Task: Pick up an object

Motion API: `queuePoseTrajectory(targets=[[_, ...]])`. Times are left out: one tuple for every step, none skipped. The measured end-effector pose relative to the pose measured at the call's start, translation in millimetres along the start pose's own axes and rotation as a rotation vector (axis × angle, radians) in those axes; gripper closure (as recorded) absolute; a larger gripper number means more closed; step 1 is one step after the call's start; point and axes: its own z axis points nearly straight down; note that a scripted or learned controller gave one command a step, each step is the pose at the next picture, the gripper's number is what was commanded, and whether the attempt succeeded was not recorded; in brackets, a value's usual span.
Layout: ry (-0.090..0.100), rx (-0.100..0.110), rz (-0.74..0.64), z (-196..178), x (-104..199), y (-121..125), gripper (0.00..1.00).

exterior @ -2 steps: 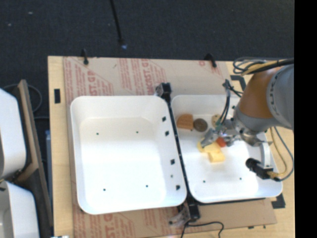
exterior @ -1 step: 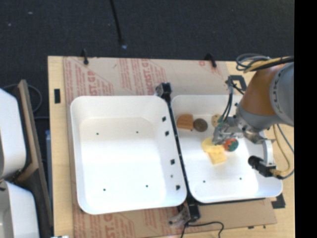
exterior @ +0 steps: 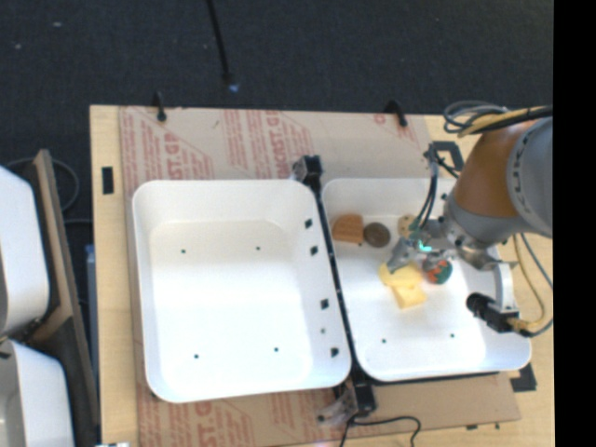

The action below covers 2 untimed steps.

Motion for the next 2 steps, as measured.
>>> queuePoseTrajectory(targets=[[0.001, 0.005, -0.002, 12, 25, -9, 0.00], [-0.001, 0.000, 0.001, 0, 23, -7, 1.00]])
